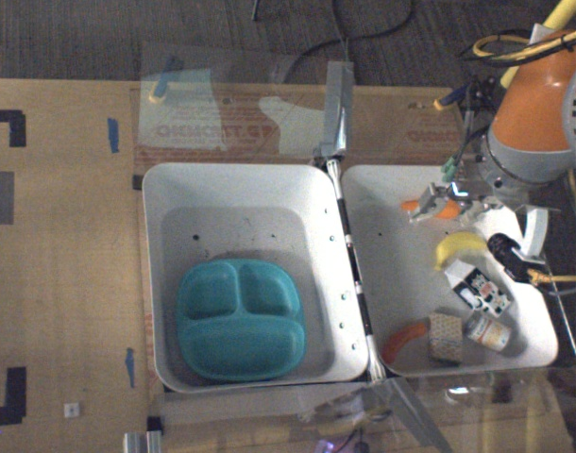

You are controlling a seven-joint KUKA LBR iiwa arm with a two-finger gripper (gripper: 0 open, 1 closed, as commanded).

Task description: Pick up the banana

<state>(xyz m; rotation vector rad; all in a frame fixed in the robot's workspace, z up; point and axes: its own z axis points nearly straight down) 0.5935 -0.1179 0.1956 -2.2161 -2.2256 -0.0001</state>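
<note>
- Mirrored, faded lettering ran across the cardboard sheet behind the bins; it could not be read.
- A black-and-white printed box lay in the right bin; its print was too small to read.
- Two white bins sat side by side, their inner rims touching along the middle.
- The left bin held one teal divided plate toward its near side, with bare floor behind it.
- The banana lay in the right bin, toward its right side, just beside the printed box.
- Clutter crowded that bin's right and near parts; its left portion was bare.
- The gripper hung over the right bin's far part, just above the banana and apart from it; whether it was parted or closed could not be told.
</note>
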